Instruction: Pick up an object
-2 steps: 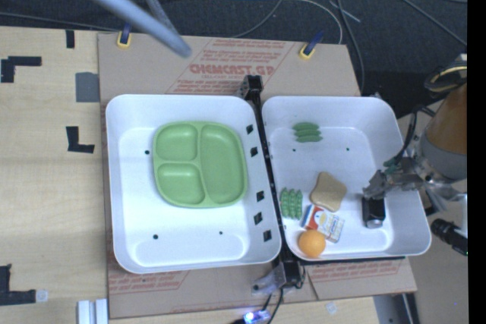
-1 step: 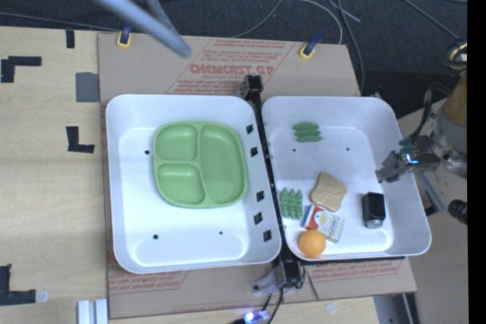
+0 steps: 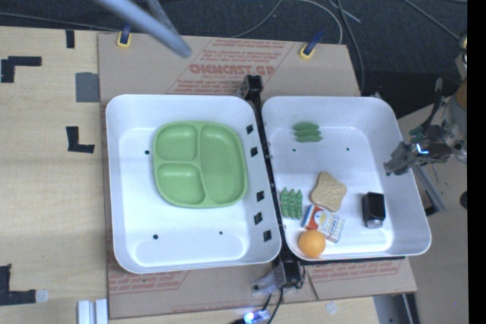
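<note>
- Right bin [image 3: 402, 155]: small things crowd its near end, so a grasp could catch two or slip.
- Bread slice [image 3: 329, 192] lies just beside a carton [image 3: 325, 224], an orange ball [image 3: 311, 243] and a black block [image 3: 373, 209].
- Gripper [image 3: 402, 160] hangs at the bin's right rim, above everything; whether its fingers are apart I cannot tell.
</note>
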`<state>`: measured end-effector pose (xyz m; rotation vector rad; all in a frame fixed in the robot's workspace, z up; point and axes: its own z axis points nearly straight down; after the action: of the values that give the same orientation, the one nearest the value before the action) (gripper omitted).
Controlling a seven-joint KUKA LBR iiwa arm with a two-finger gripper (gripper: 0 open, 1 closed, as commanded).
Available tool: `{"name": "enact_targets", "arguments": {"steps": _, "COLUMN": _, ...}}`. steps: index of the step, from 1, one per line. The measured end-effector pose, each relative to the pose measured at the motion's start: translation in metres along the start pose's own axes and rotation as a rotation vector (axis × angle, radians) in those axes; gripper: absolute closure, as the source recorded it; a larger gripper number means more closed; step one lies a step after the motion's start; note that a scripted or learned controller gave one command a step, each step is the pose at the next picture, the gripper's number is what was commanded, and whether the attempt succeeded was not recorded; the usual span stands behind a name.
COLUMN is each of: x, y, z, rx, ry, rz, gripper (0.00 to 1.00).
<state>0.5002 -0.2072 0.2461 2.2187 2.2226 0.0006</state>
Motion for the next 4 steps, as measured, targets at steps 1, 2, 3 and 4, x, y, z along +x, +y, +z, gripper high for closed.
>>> {"name": "enact_targets", "arguments": {"steps": 1, "x": 0.046, "y": 0.015, "z": -0.005, "rx": 0.000, "ry": 0.001, "rz": -0.004, "gripper": 1.00}}
{"name": "enact_targets", "arguments": {"steps": 2, "x": 0.104, "y": 0.035, "z": -0.006, "rx": 0.001, "ry": 0.001, "rz": -0.004, "gripper": 1.00}}
{"name": "enact_targets", "arguments": {"steps": 3, "x": 0.145, "y": 0.047, "z": 0.007, "rx": 0.004, "ry": 0.000, "rz": -0.001, "gripper": 1.00}}
{"name": "enact_targets", "arguments": {"steps": 4, "x": 0.202, "y": 0.071, "z": 0.015, "rx": 0.002, "ry": 0.000, "rz": -0.005, "gripper": 1.00}}
